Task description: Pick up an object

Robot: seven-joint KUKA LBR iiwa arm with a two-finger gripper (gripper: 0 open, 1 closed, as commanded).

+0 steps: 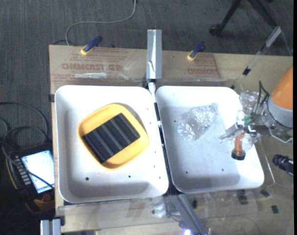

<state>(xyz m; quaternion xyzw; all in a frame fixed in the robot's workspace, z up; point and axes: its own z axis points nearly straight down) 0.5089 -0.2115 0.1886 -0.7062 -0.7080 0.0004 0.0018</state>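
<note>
Your claw (240, 140) hangs at the three o'clock edge of the right white shallow bin (197, 180), but you cannot tell from this slant whether it is apart or together. A small orange-and-clear piece (238, 146) sits right at it; it may belong to the claw or be a thing gripped. The crumpled clear plastic wrapper (196, 120) lies apart, toward nine o'clock of the claw, mid-bin. It is thin and slippery, so a close there may slide off. The yellow rounded tray with black ribbed insert (113, 135) fills the left white bin (70, 180) and looks too wide to grip.
</note>
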